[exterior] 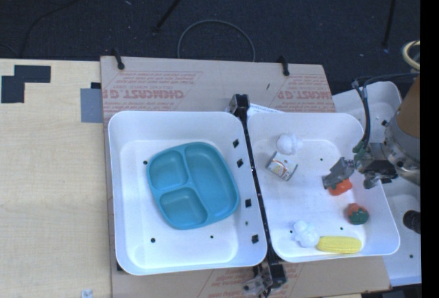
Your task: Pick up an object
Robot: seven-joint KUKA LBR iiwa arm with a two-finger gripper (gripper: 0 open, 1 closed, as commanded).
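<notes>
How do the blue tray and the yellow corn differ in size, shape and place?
The blue tray is far larger than the corn. The tray is a flat, rounded dish split into three compartments; the corn is a short solid cylinder. The tray lies alone in the left bin, tilted askew; the corn lies along the near wall of the right bin, beside a small white object. Both lie flat, apart from the gripper.
</notes>
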